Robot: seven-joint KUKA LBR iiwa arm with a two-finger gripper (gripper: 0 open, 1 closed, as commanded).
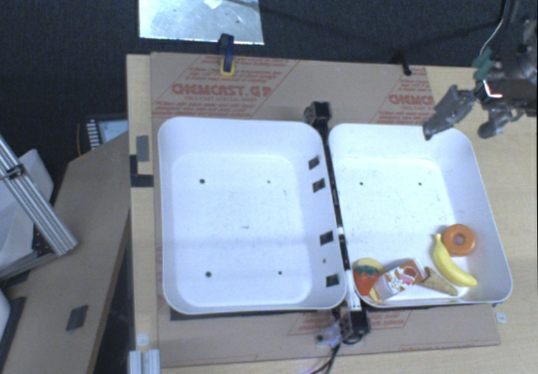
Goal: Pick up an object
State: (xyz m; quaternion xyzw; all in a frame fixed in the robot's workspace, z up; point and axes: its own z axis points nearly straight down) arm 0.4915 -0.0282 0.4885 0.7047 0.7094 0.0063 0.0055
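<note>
My pickings all lie in the right bin (471,164), bunched along its near edge: a banana (452,264) curving on its side, an orange ring-shaped thing like a doughnut (459,239) just beyond the banana's upper end, a small printed packet (398,279) beside the banana toward the divider between the bins, and a red-orange round piece (367,275) nearest that divider, touching the packet. They sit crowded together, likely because the bin's floor slopes them to that side, which leaves me little room around any one of them. The doughnut seems the most exposed, so I judge it the easiest first target; the packet lies flat and may slip. My gripper (465,115) hangs above the far right corner of the right bin, well apart from the cluster, with its two fingers spread apart and nothing between them, so the grasp is not yet begun. The left bin (172,196) lies just beside the right bin.
</note>
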